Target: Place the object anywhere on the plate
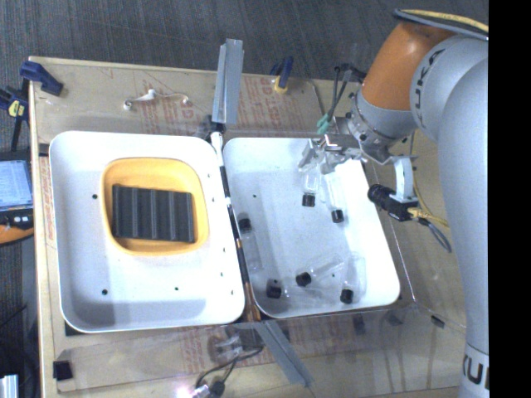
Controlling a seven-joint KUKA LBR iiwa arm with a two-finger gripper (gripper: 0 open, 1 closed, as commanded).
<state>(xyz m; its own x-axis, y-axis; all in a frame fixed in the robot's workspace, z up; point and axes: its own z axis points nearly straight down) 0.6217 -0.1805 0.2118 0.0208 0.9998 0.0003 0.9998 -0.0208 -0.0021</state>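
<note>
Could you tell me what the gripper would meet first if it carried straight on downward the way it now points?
Most likely the white floor of the right bin near its far edge. The gripper hangs above that spot with nothing visible beneath its fingertips, though depth is hard to judge.

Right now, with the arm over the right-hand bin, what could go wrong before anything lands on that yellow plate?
1. The gripper hangs over the right bin, where the clear, dark-capped objects are hard to make out against white, so a grab may miss.
2. The yellow plate sits in the left bin, across both rims; a loosely held object could drop on the way.
</note>
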